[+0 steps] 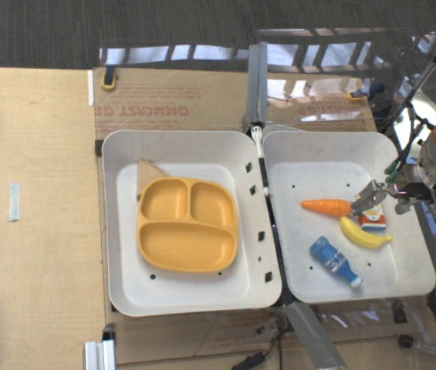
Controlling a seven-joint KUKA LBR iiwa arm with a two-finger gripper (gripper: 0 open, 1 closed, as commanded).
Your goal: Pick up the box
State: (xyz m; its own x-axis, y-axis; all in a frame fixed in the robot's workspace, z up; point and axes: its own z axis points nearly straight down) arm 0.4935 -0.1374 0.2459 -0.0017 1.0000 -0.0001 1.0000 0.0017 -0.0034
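You've got dark grey carpet running across the back. On the left there's a light wooden tabletop, and flattened brown cardboard sits under the bench area. Behind the bins, a metal frame catches some bright reflections.

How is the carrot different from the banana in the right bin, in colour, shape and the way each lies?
The carrot is orange and straight, tapering to a point; the banana is yellow and curved. The carrot lies nearly level across the bin, while the banana slants down toward the right. The carrot sits farther back, the banana nearer the front. Both lie in the right bin, close to the tool.
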